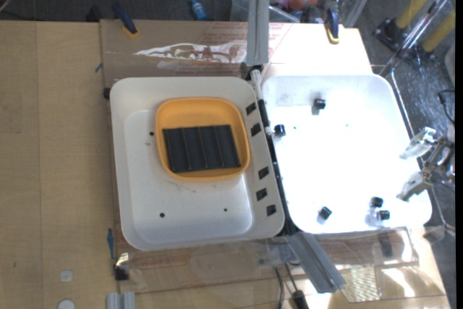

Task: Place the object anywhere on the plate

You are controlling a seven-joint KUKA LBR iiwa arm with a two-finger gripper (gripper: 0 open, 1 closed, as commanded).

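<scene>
Two shallow white bins sit side by side on a wooden desk [43, 155], seen from above at a slant. The left bin [137, 221] holds one orange plate [202, 116] with rounded corners, set toward the bin's upper middle. On the plate lies one dark, flat, ribbed rectangular object [201, 148], covering most of the plate's lower part and reaching its lower rim. Bare white bin floor surrounds the plate on the left and below. A row of small black clips [262, 171] runs down the seam where the two bins meet.

The right bin [340, 155] is brightly lit and mostly bare, with open floor across its middle. About five small dark pieces [319, 106] are scattered on it: one near the top, one by the left edge, and three near the bottom edge.

At the far right, just past the right bin's rim, one claw [425, 168] shows as pale metal parts; whether its fingers are apart or together cannot be told.
</scene>
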